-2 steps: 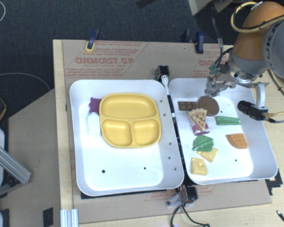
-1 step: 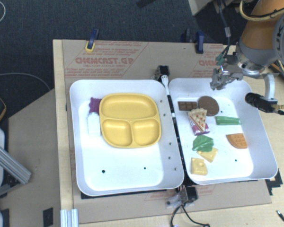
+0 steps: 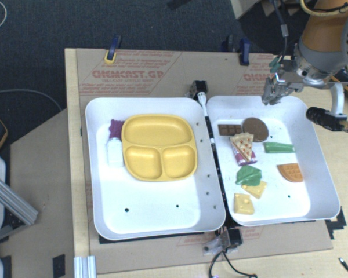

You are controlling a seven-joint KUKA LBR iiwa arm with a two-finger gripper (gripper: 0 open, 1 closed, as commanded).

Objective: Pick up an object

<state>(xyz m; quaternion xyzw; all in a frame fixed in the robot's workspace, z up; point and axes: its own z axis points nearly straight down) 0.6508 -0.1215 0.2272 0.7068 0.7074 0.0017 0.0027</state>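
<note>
The right bin [image 3: 313, 155] holds the small things on offer: a brown round disc [image 3: 256, 128] near its far wall, a chocolate bar piece [image 3: 228, 130] just left of the disc, a wafer wedge [image 3: 243, 145] touching the disc's near edge, then a green strip [image 3: 278, 148], an orange waffle piece [image 3: 290, 172], a green leafy piece [image 3: 247, 174] and two yellow cheese pieces [image 3: 244, 204]. The gripper [image 3: 272, 94] hangs over the bin's far rim, beyond the disc, carrying nothing; its finger gap I cannot tell. The left bin [image 3: 98, 201] beside it bears a yellow divided plate [image 3: 160, 146].
</note>
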